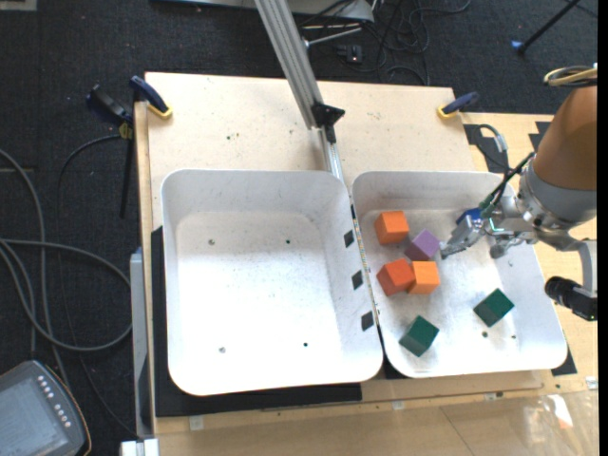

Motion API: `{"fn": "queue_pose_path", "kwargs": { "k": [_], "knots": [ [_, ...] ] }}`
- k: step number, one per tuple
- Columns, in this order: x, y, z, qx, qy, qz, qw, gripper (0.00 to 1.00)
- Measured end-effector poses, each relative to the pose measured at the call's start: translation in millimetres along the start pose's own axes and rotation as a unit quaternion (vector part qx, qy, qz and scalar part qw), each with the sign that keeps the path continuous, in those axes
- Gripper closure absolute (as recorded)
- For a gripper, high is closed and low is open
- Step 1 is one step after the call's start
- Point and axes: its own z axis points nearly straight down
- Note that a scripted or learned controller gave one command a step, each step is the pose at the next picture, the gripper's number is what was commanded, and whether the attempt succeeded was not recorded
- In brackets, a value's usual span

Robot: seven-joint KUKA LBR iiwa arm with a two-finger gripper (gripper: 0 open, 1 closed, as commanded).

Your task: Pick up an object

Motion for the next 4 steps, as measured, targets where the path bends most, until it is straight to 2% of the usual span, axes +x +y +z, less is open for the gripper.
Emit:
{"fn": "queue_pose_path", "kwargs": {
  "k": [1,2,3,4],
  "knots": [
    [0,1,-2,-0.002,0.0,0.001,1.0,0.0],
    [2,-2,41,0.0,0.0,0.001,1.0,0.0],
    [3,-2,81,-0.003,0.0,0.002,1.0,0.0],
    [2,4,88,-0.011,-0.002,0.0,0.9999,0.0]
  ]
}}
